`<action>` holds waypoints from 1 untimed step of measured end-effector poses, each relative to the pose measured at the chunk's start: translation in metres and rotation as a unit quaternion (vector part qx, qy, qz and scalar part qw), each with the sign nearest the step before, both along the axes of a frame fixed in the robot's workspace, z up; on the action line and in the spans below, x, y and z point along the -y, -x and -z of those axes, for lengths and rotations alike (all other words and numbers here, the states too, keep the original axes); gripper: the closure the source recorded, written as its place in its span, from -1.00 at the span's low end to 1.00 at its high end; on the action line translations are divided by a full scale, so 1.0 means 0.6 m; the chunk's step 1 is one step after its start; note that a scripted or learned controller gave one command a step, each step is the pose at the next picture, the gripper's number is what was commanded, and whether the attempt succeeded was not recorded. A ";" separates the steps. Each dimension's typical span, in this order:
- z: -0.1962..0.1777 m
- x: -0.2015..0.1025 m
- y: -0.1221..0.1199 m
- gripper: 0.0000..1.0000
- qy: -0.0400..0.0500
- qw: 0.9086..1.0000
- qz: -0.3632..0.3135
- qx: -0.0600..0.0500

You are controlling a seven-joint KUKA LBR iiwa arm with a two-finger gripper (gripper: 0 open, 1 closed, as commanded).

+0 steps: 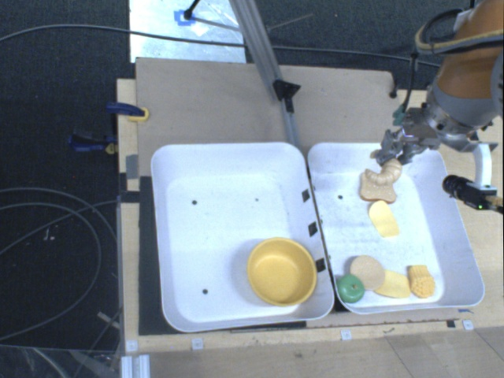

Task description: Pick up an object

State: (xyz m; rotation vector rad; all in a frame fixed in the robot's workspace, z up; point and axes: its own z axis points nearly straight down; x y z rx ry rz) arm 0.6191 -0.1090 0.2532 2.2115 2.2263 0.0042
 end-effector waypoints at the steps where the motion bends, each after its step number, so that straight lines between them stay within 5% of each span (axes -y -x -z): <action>1: 0.000 -0.093 0.039 1.00 -0.001 1.000 -0.001 -0.002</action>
